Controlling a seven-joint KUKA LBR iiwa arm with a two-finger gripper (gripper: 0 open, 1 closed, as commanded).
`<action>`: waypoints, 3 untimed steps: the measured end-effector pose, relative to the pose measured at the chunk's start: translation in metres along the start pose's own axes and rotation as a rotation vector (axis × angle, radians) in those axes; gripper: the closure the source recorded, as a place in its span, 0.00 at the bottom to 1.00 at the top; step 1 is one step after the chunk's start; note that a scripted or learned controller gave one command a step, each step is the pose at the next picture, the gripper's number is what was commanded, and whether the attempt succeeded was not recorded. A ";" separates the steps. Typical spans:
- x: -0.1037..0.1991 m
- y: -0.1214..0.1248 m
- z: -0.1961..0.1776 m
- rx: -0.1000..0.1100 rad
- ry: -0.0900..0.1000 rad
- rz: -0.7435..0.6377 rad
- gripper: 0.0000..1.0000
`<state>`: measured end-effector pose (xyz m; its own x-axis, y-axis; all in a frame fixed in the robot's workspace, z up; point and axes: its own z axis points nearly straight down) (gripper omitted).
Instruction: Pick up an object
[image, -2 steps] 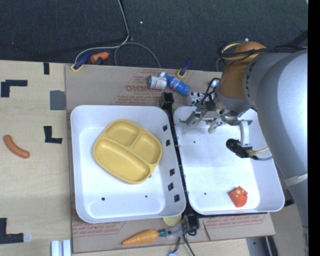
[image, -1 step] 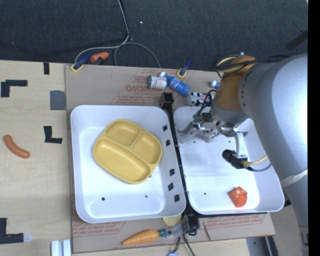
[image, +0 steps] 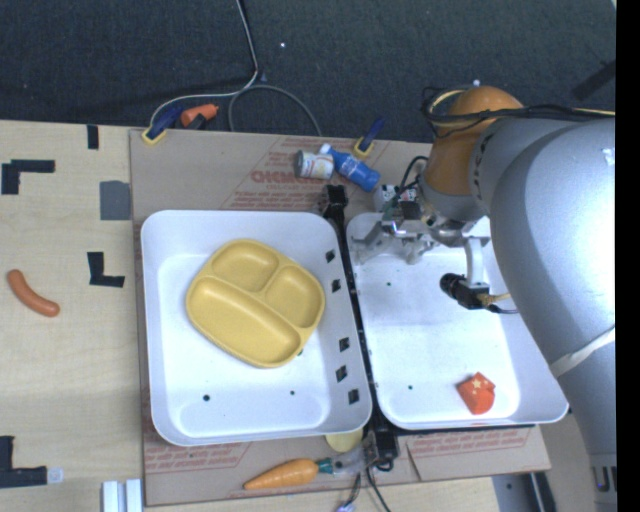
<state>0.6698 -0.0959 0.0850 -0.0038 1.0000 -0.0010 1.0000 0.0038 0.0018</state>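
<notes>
A small red object (image: 477, 392) lies in the right bin (image: 430, 410) near its front right corner. A yellow divided plate (image: 255, 300) rests in the left bin (image: 170, 400). My gripper (image: 388, 232) hangs over the back left corner of the right bin, far from the red object and just right of the wall between the bins. The grey arm and its orange band (image: 470, 140) cover the right bin's back right part. I see nothing held in the gripper.
A blue and white bottle (image: 338, 165) lies behind the bins. An orange carrot (image: 283, 473) lies in front of them. A sausage (image: 32, 293) sits on the bench at far left. Clamps (image: 180, 118) and cables run along the back edge.
</notes>
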 end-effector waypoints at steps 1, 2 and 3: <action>0.000 -0.001 -0.011 -0.001 -0.003 0.000 1.00; 0.000 -0.001 -0.010 0.000 -0.003 0.000 0.00; 0.000 -0.001 -0.010 0.000 -0.003 0.000 0.00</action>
<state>0.6690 -0.0964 0.0951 -0.0040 1.0000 -0.0043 1.0000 0.0040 0.0016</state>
